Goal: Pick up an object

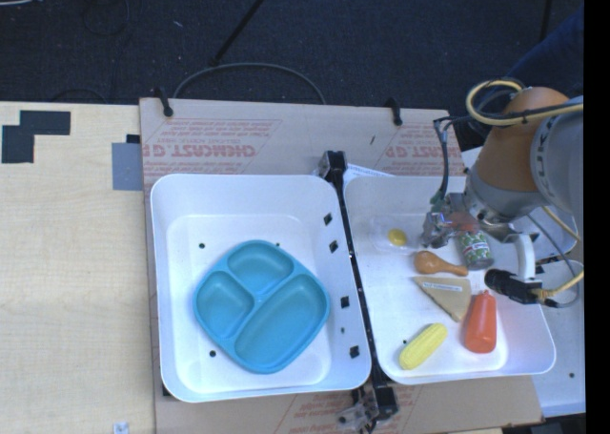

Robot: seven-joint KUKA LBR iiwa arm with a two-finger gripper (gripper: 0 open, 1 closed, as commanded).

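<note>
Overhead view of the bench. I am watching the grey arm [529, 160] reaching in from the right over the right bin [381, 196], the landmark for what follows. The gripper [446, 227] is hanging over that bin's far right part; I cannot tell its state, since the wrist is hiding it. Just beside it a small green-and-grey object [476, 249] is lying, too blurred for me to name. A small yellow piece [397, 237] is sitting near the bin's middle, with an orange drumstick-shaped toy [439, 263] and a pale cheese wedge [450, 297] touching below it. A red-orange bottle [481, 320] and a yellow corn cob [422, 345] are lying toward the near edge. Left of the right bin, the left bin [181, 196] is holding a blue divided plate [261, 305].
</note>
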